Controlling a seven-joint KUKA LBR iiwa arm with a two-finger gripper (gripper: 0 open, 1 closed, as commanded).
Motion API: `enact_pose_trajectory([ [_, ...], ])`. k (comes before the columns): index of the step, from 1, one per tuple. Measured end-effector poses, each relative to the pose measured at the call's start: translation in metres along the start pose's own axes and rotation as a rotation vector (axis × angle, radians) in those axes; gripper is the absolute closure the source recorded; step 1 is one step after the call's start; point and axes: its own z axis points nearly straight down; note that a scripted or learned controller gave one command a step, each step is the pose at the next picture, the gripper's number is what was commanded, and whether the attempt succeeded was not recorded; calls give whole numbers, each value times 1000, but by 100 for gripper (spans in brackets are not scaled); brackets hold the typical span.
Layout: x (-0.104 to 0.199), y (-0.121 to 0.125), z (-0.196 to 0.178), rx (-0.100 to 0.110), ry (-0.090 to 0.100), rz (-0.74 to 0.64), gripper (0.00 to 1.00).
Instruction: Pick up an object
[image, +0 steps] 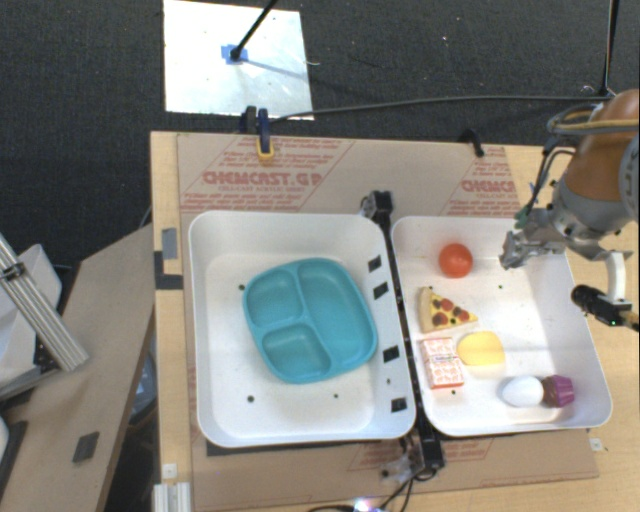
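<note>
The right bin (570, 300) holds a red-orange ball (456, 260), a pizza slice toy (442, 311), a yellow piece (481, 349), a red-and-white carton (441, 362), a white egg shape (521, 391) and a small purple piece (560, 390). My gripper (517, 250) hangs over the bin's far right part, a short way right of the ball and above it. Nothing shows between its fingers.
The left bin (215, 300) holds a teal divided plate (308, 319). Black clips (390, 352) run along the seam between the bins. A black part of the arm (603, 303) juts over the right bin's right wall. Cardboard (300, 170) lies behind the bins.
</note>
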Motion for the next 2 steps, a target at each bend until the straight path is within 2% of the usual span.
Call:
enact_pose_trajectory([
  [2,-5,-3,-86,1,0,0,100],
])
